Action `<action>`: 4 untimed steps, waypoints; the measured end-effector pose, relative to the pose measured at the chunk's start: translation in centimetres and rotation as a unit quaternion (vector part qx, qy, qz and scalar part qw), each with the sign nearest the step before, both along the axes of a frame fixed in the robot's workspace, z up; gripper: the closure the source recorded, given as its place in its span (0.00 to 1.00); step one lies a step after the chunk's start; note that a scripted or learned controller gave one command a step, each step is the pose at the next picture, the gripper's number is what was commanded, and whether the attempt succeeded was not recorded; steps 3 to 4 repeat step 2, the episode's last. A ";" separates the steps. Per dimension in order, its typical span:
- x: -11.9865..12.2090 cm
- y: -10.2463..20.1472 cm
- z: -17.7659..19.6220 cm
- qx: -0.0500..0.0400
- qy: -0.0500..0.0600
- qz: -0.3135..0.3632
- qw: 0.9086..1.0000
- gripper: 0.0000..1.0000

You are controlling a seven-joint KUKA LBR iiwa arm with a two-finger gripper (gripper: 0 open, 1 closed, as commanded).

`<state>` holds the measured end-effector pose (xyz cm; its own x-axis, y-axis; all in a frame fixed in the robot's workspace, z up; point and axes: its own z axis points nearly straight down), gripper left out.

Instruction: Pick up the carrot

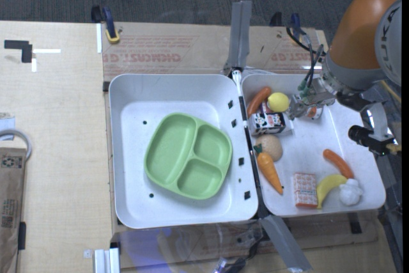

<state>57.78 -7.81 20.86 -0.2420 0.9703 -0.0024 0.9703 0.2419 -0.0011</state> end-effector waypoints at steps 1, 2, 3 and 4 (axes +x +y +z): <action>-9.3 4.1 -1.9 0.001 0.002 0.020 1.000 1.00; -7.8 10.7 -1.9 0.000 0.001 -0.010 1.000 1.00; -7.8 10.7 -1.9 0.000 0.001 -0.010 1.000 1.00; -7.8 10.7 -1.9 0.000 0.001 -0.010 1.000 1.00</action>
